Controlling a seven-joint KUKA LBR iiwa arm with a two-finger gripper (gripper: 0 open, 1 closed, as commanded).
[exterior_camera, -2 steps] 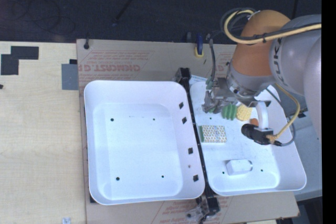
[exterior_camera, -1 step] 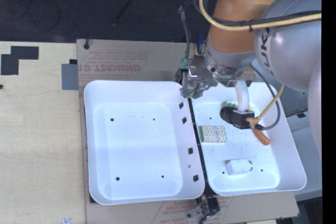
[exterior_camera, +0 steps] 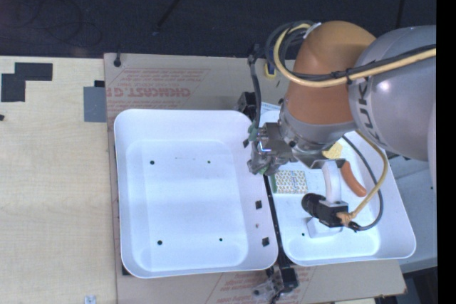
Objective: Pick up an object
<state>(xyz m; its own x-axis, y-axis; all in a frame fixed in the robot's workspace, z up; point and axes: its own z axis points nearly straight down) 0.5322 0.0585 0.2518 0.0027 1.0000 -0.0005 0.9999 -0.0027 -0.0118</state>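
My gripper (exterior_camera: 261, 157) hangs low over the left edge of the right bin (exterior_camera: 370, 253), close to the divide between the two bins. Just right of it lies a small white card or packet with a green dotted pattern (exterior_camera: 290, 181). An orange, carrot-like piece (exterior_camera: 354, 180) lies further right in the same bin. A yellow object (exterior_camera: 332, 151) peeks out from under the wrist. The grey arm with its orange band (exterior_camera: 331, 71) covers the back half of the right bin and hides what lies there.
The left bin (exterior_camera: 128, 174) stands beside the right one on a cardboard sheet (exterior_camera: 164, 82). A pale wooden bench top (exterior_camera: 50, 189) stretches out to the left. Black clips (exterior_camera: 268, 241) sit along the gap between the bins.
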